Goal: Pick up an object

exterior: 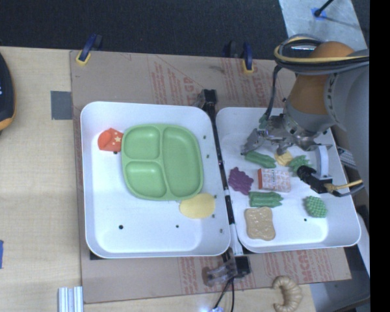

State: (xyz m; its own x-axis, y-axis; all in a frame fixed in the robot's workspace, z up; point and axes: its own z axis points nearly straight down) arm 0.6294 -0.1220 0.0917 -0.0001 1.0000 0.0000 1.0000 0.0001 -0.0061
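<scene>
My gripper [272, 142] hangs low over the back of the right bin [341, 229], under the orange-banded wrist. Just in front of it lie a long green pod [258, 158], a small yellow piece [284, 158] and another green piece [298, 163]. Further forward are a purple bunch of grapes [240, 180], a pink and white packet [275, 179], a green leafy piece [265, 199], a round green knobbly thing [316, 206] and a tan biscuit [259, 223]. I see nothing between the fingers.
The left bin [104, 233] holds a green divided plate [162, 160], a red piece with a star [110, 140] and a yellow lump [197, 206]. A tan curled thing [287, 292] lies on the bench in front of the right bin.
</scene>
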